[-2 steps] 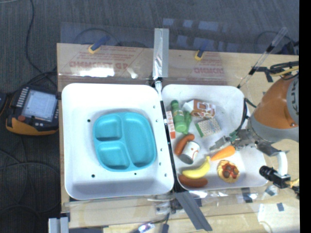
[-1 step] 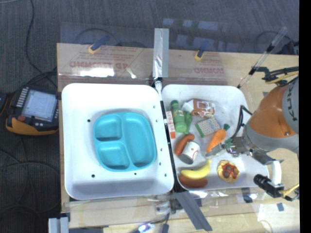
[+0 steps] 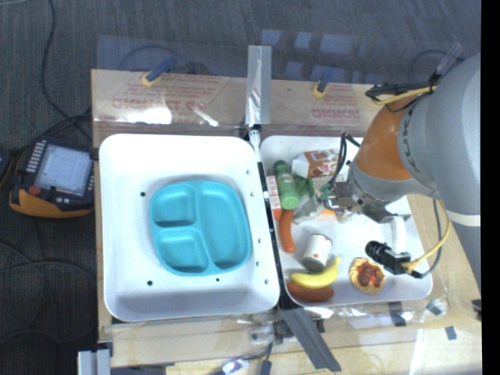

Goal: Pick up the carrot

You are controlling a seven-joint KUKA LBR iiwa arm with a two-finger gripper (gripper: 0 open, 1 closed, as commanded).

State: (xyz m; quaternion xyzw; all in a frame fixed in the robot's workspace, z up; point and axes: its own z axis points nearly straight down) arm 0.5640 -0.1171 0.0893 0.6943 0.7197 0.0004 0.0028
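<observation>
The carrot (image 3: 287,232) is a short orange stick lying near the left wall of the right bin (image 3: 418,283), just below a green bottle (image 3: 287,188). My gripper (image 3: 331,202) hangs low over the middle of that bin, to the right of the carrot and a little above it, apart from it. The grey wrist and the orange band (image 3: 383,148) cover the gripper's upper part. Nothing of the carrot is inside the gripper.
A white cup (image 3: 316,248) and a banana (image 3: 316,276) lie right of and below the carrot. A red and yellow toy (image 3: 367,274) sits at the front right, a brown packet (image 3: 319,162) at the back. The left bin (image 3: 125,170) holds a blue divided tray (image 3: 200,225).
</observation>
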